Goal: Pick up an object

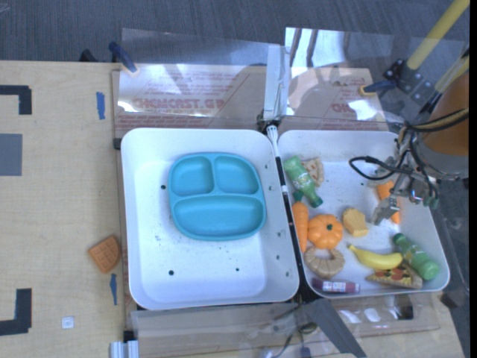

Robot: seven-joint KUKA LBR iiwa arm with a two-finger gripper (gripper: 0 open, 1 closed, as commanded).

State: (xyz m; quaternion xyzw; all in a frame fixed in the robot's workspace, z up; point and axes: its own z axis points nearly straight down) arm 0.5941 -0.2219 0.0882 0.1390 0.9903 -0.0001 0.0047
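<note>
My hand [389,209] hangs low inside the right bin [440,233], at about three o'clock of its floor, close to the right wall. Cables and my wrist crowd the spot, so I cannot tell how my hand is set or whether it has anything. A small orange piece [384,191] sits just beside it, partly hidden, and may be what I am going for, though that is only my guess.

The rest of the bin's load lies untouched. A green bottle [302,179] is at eleven o'clock, with a carrot [299,218] below it against the left wall. A little pumpkin [326,230] sits near the centre, a yellow chunk [355,221] just to its right. A banana [377,258] lies at five o'clock, a second green bottle [414,255] beside it, and a pizza slice [395,277] touching the front wall.

The left bin [145,200] carries a blue divided plate [217,196]. A small waffle [104,253] lies out on the worktop [52,200] at nine o'clock.

As I judge it, nothing is lifted yet: I am down among the things, and the grasp and the lift remain.
</note>
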